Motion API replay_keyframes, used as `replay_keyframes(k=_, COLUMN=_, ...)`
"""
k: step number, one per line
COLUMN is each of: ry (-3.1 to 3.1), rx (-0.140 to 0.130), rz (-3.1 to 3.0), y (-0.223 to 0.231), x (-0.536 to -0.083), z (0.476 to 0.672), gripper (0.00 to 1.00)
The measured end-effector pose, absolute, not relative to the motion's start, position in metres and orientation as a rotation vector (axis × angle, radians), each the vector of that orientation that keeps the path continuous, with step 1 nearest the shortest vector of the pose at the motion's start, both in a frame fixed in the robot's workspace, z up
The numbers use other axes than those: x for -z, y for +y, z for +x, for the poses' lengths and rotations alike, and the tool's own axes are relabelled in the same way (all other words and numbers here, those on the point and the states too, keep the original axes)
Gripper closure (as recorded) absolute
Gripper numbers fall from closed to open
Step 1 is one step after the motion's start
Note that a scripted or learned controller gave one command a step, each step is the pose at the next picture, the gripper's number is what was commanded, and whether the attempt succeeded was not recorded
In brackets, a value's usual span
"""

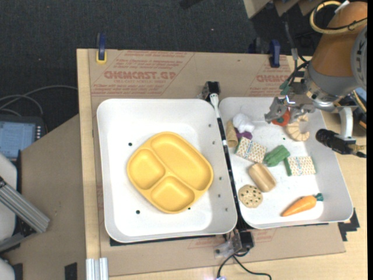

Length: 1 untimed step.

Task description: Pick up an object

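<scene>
Nearest the camera in the right bin [344, 206]: toy carrot [301, 205], orange w/ green top, lying near the front rim, tip pointing left. Just left of it a round choc-chip cookie [250, 196]. Next back, a tan bread-roll-like piece [261, 177], tilted, close to the cookie. Right of that a small patterned square packet [301, 165], w/ a green toy veg [276, 156] touching its left side. A 2nd patterned packet [250, 150] sits left of the green veg, near the bin's left wall. Behind it a white lump [242, 123] w/ a bit of purple under it. Far right of the bin: pale round scalloped item [298, 130], biscuit-like.

Left bin [111, 174] holds a yellow 3-compartment plate [168, 171], turned at an angle, roughly centred.

Gripper [281, 113] is at the back of the right bin, over a small red-orange object [284, 116] just left of the scalloped item. Fingers point down around it; can't tell if they're closed on it or how wide they are. Arm [335, 57] enters from upper right.
</scene>
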State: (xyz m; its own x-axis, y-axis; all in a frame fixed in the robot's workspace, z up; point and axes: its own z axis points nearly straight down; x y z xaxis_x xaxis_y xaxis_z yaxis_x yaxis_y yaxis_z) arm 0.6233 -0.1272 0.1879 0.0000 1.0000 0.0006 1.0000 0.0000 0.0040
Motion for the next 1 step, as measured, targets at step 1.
replay_keyframes(k=1, ry=2.233, rx=0.001, rz=2.220, y=-0.0586, x=-0.1845, z=0.5674, gripper=1.00)
